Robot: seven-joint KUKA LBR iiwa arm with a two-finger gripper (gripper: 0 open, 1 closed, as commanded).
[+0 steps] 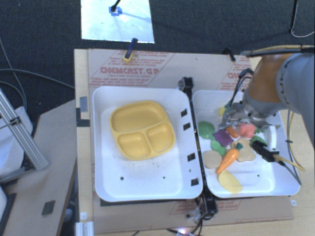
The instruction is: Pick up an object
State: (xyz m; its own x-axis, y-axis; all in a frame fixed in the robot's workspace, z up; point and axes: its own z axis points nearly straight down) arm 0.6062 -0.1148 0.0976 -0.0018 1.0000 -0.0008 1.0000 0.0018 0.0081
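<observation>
The arm reaches down into the right bin, its gripper buried among the toy food; I can't tell how it is set. Just under it lie a pink piece, a purple piece and a green leaf. A toy carrot lies nearer. The left bin holds a yellow divided plate.
</observation>
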